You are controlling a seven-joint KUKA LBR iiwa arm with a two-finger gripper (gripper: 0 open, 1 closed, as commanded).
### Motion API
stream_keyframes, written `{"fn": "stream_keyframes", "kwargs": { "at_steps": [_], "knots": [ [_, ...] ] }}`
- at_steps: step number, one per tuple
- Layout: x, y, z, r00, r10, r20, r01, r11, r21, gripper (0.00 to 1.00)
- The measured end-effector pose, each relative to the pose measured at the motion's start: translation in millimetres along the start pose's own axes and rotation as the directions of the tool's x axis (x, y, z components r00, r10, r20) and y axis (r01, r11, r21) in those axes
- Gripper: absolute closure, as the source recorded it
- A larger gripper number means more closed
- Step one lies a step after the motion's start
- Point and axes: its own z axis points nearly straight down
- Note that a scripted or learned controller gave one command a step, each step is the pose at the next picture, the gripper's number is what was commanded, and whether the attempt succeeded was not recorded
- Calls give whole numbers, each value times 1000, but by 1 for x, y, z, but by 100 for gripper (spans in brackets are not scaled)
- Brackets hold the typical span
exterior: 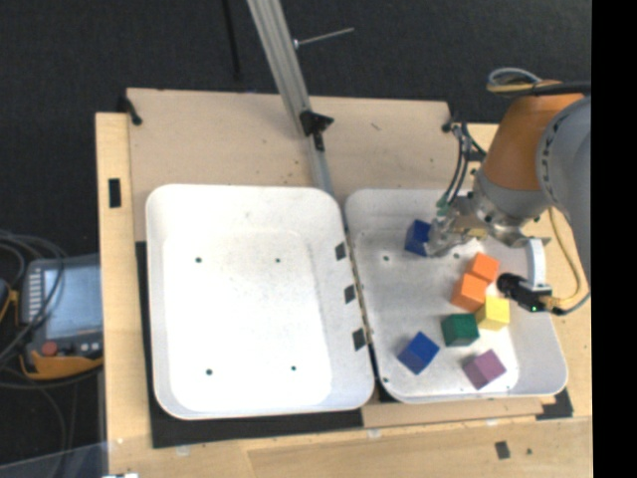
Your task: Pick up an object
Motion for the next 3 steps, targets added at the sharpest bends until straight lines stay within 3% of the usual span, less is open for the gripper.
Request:
{"fn": "stream_keyframes", "kwargs": {
  "at_steps": [1, 2, 3],
  "knots": [
    [7, 3, -61, 1000, -7, 0, 7, 1000, -3, 100],
    [5, 4, -97, 1000, -7, 0, 7, 1000, -1, 100],
    [52, 4, -109, 1000, -11, -2, 11, 1000, 3, 100]
  ]
}}
